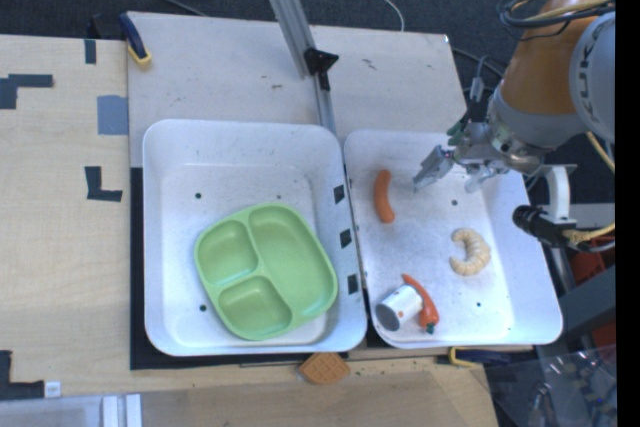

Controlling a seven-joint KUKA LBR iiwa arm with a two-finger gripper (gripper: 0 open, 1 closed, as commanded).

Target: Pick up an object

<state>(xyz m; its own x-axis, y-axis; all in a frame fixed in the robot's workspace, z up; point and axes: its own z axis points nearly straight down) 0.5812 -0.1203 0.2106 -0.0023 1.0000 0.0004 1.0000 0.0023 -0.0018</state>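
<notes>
Gripper [455, 170] first: it hangs over the upper part of the right bin [520, 320], its two fingers spread apart with nothing between them, one pointing down-left toward the bin floor and the other to its right. Nearest the camera's lower edge, a small brown biscuit-like piece [323, 368] lies on the worktop [220, 65] just below the seam where the two bins meet. Inside the right bin, close to its near-left corner, a small white cup [398, 307] lies on its side, touching an orange-red carrot-like toy with a green tip [424, 302]. Further up and to the right, a pale curled croissant-shaped toy [470, 251] sits by itself on the bin floor. Beyond that, an orange sausage [384, 196] lies lengthwise near the bin's left wall, just to the left of the gripper and apart from it (no contact that I can see). In the left bin [170, 165], a green divided plate [265, 270] with three compartments rests toward the near-right corner. Behind the gripper, the grey arm with its orange band [545, 65] rises at the right. Farther back, a grey metal pole [285, 0] slants up from the bins' shared edge, and a blue-and-yellow clamp [135, 40] sits at the far-left corner of the worktop.
</notes>
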